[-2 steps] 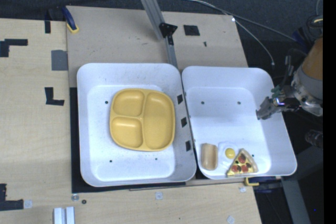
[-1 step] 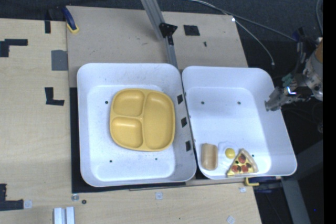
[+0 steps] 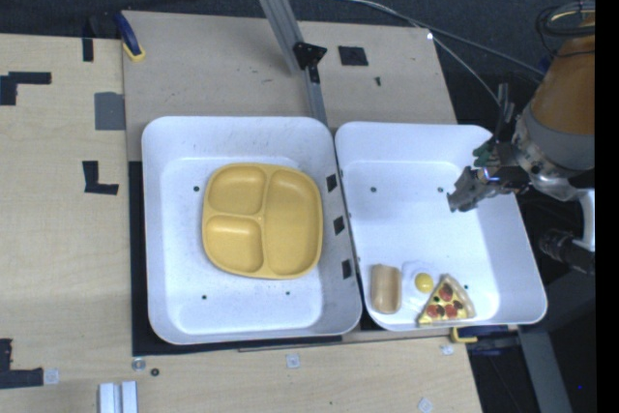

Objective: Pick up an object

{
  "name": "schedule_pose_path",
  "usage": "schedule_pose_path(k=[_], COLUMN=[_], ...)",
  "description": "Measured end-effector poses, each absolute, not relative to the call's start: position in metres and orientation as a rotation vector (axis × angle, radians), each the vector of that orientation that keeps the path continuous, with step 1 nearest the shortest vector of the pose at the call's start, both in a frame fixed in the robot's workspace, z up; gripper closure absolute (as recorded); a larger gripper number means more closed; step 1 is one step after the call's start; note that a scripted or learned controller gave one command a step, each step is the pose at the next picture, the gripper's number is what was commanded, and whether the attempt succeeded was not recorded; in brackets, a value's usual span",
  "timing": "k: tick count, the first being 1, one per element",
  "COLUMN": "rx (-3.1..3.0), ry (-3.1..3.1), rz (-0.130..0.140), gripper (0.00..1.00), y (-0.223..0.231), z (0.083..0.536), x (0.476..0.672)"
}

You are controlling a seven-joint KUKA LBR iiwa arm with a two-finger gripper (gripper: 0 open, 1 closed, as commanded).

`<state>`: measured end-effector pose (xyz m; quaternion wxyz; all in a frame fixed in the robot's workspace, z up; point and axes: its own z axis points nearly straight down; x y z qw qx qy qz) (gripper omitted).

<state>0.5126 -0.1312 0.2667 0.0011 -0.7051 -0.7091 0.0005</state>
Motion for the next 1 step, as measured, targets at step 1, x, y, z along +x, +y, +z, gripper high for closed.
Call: schedule_pose_path(k=[1], rx=[-2.213], ry=[-2.226], rz=[0.002], gripper=[1.0], y=[-0.0749], z=[0.2602], x=[0.5034])
